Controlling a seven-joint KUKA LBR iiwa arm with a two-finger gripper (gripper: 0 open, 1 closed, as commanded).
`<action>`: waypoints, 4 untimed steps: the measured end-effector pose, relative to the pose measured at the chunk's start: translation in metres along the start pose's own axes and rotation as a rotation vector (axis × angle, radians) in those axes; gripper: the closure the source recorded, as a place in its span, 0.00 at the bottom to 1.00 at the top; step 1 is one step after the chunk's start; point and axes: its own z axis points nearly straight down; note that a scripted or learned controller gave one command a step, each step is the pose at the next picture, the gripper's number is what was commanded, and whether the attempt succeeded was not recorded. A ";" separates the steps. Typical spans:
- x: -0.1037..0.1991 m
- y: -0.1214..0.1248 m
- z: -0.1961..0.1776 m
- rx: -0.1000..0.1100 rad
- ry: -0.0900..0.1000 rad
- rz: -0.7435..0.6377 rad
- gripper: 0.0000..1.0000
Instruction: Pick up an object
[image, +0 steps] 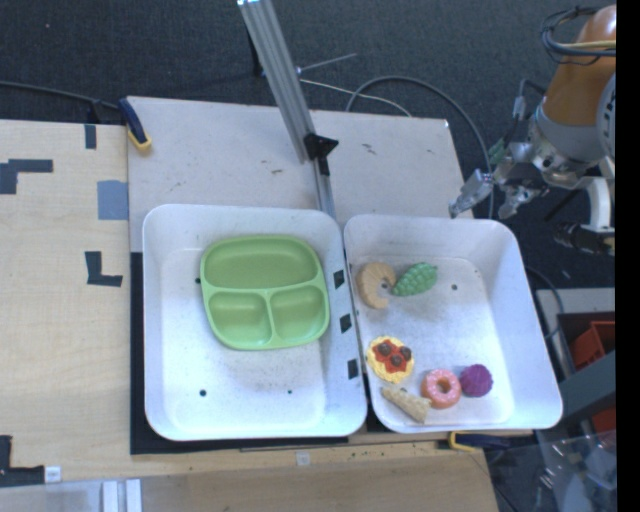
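No readable writing, end effector (487, 197) with fingers apart above right bin's (520, 265) far rim, green toy (416, 278) long axis running left-right, green divided plate (265, 291) in left bin (160, 330)

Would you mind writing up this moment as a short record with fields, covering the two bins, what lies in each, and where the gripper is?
left bin: holds a green divided plate
right bin: holds six toy foods
far part of right bin: tan bagel touching a green leafy piece
near part of right bin: small pizza, pink donut, purple berry, tan wedge
gripper: above the bench, beyond the right bin's far right corner, holding nothing
task state: no object picked up yet
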 end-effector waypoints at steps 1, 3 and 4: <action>0.000 0.009 0.052 0.001 0.000 -0.002 0.00; -0.001 0.002 0.086 -0.004 -0.001 -0.003 1.00; -0.002 0.008 0.044 -0.004 0.000 0.000 1.00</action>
